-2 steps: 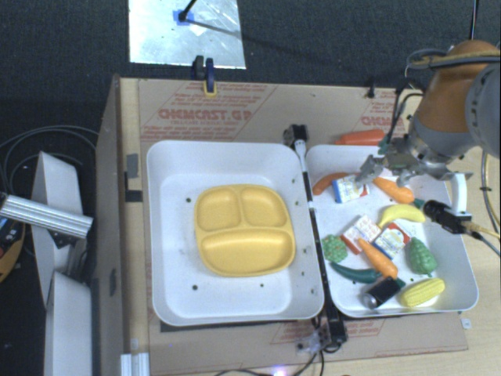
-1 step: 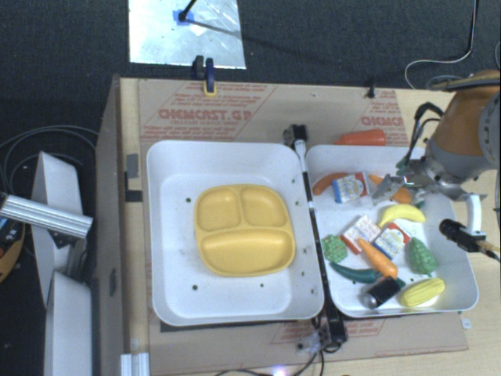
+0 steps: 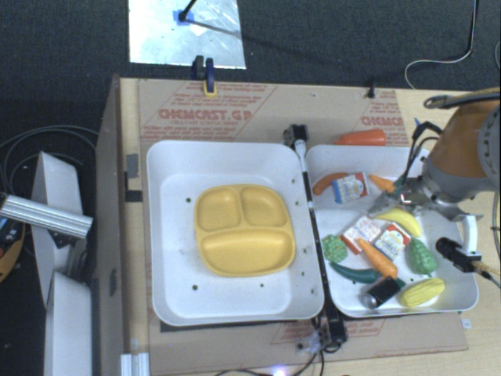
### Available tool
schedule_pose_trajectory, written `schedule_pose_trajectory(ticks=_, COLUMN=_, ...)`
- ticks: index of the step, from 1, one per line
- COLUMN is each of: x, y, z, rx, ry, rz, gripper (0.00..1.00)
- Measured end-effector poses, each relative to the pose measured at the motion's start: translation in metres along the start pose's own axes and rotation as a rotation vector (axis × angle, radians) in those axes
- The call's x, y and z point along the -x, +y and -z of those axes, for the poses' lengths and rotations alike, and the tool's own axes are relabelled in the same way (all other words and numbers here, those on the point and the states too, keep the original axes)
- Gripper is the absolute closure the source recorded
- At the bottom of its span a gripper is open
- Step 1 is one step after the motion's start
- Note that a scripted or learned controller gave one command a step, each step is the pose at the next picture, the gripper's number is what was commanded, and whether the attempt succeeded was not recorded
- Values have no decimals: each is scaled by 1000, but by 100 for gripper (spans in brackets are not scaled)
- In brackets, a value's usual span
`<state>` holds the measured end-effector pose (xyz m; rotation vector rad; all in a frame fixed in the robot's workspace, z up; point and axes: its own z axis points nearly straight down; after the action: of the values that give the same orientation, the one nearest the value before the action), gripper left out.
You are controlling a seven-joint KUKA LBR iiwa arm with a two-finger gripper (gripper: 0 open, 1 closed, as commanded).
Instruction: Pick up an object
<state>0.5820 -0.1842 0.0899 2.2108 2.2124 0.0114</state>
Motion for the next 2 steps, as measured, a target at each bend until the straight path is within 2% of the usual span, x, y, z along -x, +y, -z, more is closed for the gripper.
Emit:
schedule_pose_trajectory(ticks=1, x=-29, y=73, z=-11, rx=-44, ry=8, rz=-7, gripper=0)
schedule_pose_trajectory(ticks=2, x=5, y=89, z=62, rx=-9, ry=2, rz=2, gripper=0)
